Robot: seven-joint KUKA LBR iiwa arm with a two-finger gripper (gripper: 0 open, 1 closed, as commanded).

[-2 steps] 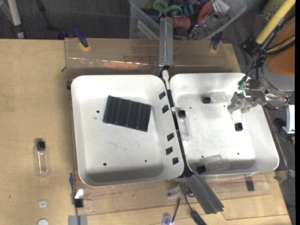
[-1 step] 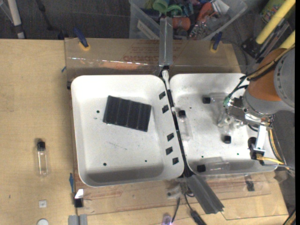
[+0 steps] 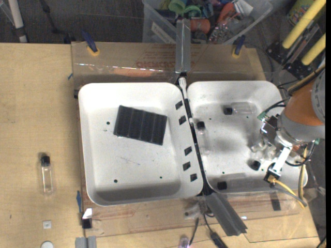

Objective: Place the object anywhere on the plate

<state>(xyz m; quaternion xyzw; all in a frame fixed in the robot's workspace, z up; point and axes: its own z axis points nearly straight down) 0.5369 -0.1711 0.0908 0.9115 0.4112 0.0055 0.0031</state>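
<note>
The plate [image 3: 140, 124] is a black, ribbed rectangle lying flat in the left bin [image 3: 98, 154], slightly tilted. In the right bin [image 3: 217, 99] a small clear, glassy object [image 3: 242, 108] lies near the far wall. My gripper [image 3: 260, 146] hangs low over the right part of the right bin, below the grey wrist and its orange band [image 3: 302, 110]. It is nearer to me than the clear object and apart from it. I see nothing held in it.
A divider with black tabs [image 3: 187, 138] separates the two bins. A clear vial [image 3: 46, 172] lies on the wooden bench to the left. A box of mixed colourful items [image 3: 207, 6] stands behind the bins. Cables [image 3: 287, 187] trail by the right bin's near corner.
</note>
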